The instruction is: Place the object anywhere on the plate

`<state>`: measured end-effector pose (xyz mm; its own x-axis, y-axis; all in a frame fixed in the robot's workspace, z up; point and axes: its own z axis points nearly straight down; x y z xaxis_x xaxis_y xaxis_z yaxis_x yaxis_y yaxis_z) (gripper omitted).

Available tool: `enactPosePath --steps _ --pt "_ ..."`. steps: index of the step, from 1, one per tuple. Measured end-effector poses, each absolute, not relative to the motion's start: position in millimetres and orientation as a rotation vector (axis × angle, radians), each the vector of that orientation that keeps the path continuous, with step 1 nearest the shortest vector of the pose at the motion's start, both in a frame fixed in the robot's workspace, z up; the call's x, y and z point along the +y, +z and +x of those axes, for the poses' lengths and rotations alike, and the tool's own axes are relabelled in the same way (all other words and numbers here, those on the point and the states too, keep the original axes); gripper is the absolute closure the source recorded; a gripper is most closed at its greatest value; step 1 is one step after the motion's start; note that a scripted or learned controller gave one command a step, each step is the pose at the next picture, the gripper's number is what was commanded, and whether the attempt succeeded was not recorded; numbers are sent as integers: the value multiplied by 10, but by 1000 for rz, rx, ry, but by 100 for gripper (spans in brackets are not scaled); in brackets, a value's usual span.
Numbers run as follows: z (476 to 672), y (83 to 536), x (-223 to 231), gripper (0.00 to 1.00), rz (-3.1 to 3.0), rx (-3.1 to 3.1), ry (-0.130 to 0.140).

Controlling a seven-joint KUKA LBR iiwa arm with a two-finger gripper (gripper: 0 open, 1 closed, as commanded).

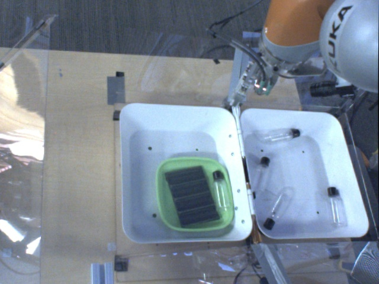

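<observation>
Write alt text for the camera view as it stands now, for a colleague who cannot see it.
A green plate in the left bin holds a dark ridged block and a clear vial along the block's right side. Several more vials lie in the right bin. The arm's hand hangs above the bins' far edge.

The only readable lettering was the brand name "KUKA", printed in dark capitals on the grey shell of the arm at the upper right, running slantwise along its curve. No other text, number or label could be read anywhere else.
</observation>
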<state>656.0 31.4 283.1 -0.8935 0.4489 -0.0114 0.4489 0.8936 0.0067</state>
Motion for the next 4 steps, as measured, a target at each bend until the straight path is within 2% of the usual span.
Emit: enactPosePath --steps 1,2,3,4 --pt "6412 3645 818 100 349 3107 8" --pt "6409 3802 1635 100 22 3127 8" --pt "6465 3489 2011 100 -491 3093 5" --pt "6522 2532 2366 100 -837 3018 6"
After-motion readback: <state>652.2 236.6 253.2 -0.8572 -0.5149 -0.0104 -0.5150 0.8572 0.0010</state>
